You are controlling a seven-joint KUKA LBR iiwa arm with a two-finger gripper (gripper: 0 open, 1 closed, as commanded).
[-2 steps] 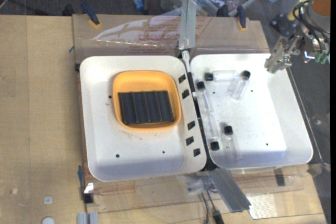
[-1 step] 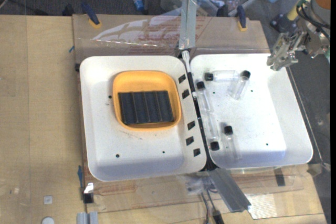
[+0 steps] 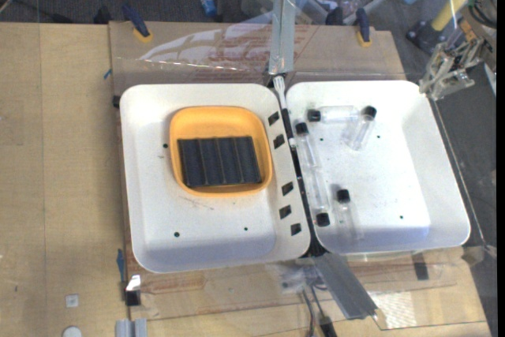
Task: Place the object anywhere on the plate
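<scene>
Plate (image 3: 180,122) in left bin (image 3: 142,233), dark grid inside. Clear vials (image 3: 359,126) in right bin (image 3: 442,217), 12 to 6 o'clock. Arm at 2 o'clock; jaws: cannot tell. Grip vial mid-body.

From up here I see lots of bare white floor in the left bin (image 3: 150,237) all around the orange plate (image 3: 219,121), but a dark ribbed block (image 3: 219,162) covers most of the plate, so only its rim and top strip are free. In the right bin (image 3: 410,193) the clear little bottles with black caps (image 3: 339,116) sit near the top and along the left wall (image 3: 316,185), and the right and bottom parts are open to pass through. The raised divider (image 3: 286,162) between the two bins stands in the way of any low move from one to the other.
</scene>
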